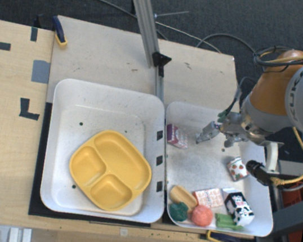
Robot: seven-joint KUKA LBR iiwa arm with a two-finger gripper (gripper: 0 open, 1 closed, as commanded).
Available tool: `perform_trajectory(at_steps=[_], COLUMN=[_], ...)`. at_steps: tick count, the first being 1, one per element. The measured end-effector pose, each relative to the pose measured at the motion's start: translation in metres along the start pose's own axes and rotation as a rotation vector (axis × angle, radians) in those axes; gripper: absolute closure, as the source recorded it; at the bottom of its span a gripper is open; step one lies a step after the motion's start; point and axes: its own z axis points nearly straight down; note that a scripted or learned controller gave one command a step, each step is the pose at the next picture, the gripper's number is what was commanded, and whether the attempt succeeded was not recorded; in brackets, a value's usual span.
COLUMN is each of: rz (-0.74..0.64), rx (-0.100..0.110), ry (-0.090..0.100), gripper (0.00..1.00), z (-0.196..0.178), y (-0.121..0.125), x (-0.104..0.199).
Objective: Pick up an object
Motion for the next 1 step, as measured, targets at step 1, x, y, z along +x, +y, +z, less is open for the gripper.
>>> perform_trajectory(at_steps=[1], rz=[0.0], rx=[0.001], ry=[0.0], gripper=[0.0], z=[0.0461], y=[-0.0062], x=[0.0047])
